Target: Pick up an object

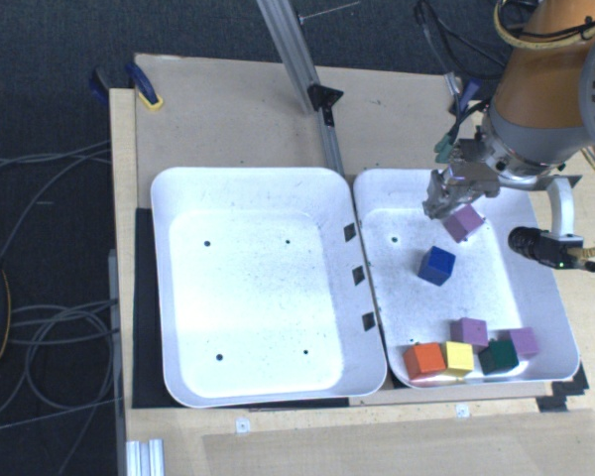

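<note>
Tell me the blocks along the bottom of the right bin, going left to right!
orange block → yellow block → green block → purple block. Another purple block sits just behind the yellow one, so I left it out.

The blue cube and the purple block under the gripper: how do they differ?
The blue cube lies alone on the floor of the right bin, while the purple block sits at the fingertips of the gripper. The blue cube is dark blue; the purple block is pale purple. The purple block looks tilted, the blue cube flat. Both are small cubes of similar size.
</note>
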{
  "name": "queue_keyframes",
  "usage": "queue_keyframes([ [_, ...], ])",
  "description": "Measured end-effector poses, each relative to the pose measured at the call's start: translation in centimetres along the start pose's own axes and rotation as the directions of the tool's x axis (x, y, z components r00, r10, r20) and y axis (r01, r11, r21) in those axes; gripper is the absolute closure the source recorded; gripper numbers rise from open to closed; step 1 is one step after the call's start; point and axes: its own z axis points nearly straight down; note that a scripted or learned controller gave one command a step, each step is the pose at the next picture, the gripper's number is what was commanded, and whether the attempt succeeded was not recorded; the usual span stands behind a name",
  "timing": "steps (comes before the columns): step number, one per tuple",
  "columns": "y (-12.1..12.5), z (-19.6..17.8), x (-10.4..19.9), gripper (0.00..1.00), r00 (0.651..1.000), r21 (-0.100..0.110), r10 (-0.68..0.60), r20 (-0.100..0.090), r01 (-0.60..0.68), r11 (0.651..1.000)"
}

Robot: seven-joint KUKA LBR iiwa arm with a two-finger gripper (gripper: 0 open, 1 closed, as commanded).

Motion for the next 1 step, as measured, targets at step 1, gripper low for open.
queue_keyframes([
  [1, 1.87, 0.34, 4.39, 1.00, 1.000, 0.001, 0.001, 0.000, -0.001, 1.000],
])
